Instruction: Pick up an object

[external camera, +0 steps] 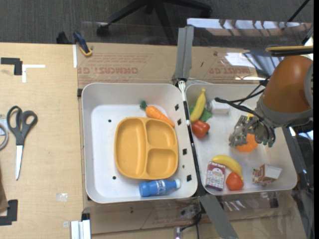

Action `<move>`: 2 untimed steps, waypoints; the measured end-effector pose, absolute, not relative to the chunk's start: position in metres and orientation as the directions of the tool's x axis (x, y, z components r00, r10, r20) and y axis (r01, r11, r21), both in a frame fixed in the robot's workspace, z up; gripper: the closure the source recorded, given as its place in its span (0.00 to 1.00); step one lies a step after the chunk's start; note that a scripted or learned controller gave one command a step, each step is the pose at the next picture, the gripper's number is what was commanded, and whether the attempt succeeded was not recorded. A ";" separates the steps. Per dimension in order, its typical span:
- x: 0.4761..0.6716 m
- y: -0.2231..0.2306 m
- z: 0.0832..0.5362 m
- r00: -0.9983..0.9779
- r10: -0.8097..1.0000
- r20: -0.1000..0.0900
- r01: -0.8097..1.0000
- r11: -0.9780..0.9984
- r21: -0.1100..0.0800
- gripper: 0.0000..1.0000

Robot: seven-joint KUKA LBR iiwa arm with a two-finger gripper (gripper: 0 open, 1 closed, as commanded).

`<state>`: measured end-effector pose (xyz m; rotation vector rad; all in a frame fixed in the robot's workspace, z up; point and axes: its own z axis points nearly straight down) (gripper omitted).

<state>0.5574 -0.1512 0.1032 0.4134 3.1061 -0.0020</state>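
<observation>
My gripper (241, 133) is low inside the right bin (286, 148), near its middle right. It sits directly over an orange fruit (248, 145), which peeks out beneath and to its right. Whether it touches the fruit is hidden. Also in this bin are a yellow banana (199, 104) with a green piece (206, 115) at the back left and a red pepper (200, 128) below them. A second banana (227, 162), a red tomato (235, 181), a small red-and-white carton (215, 177) and a brown-and-white carton (266, 174) lie along the front.
The left bin (94, 133) holds a yellow divided plate (147, 148), a carrot (159, 114) behind it and a blue bottle (159, 187) in front. Scissors (20, 128) lie on the bench at far left. A blue clip (82, 43) sits at the back.
</observation>
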 end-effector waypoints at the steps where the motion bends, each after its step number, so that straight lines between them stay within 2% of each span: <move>1: 0.541 -0.121 0.259 -0.998 0.057 -0.005 0.057 0.998 0.000 1.00; 2: 0.485 -0.105 0.104 -1.000 0.000 -0.008 0.001 1.000 -0.002 1.00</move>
